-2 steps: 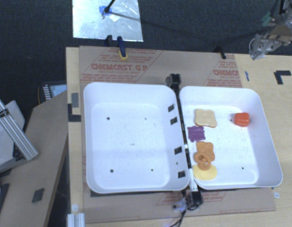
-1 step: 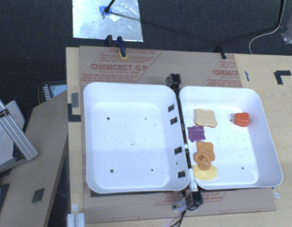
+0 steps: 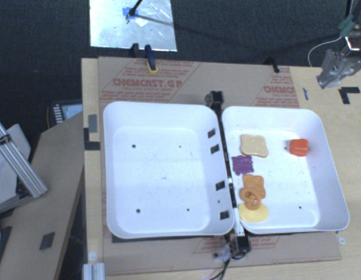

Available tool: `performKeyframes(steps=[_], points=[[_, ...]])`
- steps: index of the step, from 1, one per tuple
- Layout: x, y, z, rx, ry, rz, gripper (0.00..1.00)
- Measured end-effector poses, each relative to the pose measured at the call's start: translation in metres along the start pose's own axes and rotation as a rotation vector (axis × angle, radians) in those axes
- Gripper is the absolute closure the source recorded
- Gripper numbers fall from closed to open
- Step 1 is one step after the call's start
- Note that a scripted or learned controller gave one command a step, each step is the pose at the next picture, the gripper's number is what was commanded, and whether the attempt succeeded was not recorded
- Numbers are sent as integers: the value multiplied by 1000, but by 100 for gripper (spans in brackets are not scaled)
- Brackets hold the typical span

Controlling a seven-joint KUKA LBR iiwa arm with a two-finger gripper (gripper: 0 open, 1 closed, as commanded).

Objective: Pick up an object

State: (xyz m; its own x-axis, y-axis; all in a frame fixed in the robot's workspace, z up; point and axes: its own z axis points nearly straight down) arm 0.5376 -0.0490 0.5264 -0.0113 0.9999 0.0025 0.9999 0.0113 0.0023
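Yellow disc [image 3: 253,213], pretzel [image 3: 253,191], toast [image 3: 253,146], tomato [image 3: 298,147] in right bin [image 3: 329,174].
Pre-grasp; gripper [image 3: 338,69] parked top right, aperture indeterminate. Next: descend over one item.

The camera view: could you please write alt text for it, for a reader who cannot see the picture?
Two shallow white bins sit side by side on a bench; the right bin holds five small items: a tan toast slice, a red-orange piece, a purple piece, an orange pretzel shape and a pale yellow disc. A grey metal part is at the upper right.
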Motion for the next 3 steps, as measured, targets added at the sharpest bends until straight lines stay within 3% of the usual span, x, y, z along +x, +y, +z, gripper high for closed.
performKeyframes(steps=[1, 2, 3], points=[[72, -52, -10, -2, 0, -1, 100], [120, -51, 170, 16, -3, 3, 100], [143, -32, 37, -16, 1, 5, 100]])
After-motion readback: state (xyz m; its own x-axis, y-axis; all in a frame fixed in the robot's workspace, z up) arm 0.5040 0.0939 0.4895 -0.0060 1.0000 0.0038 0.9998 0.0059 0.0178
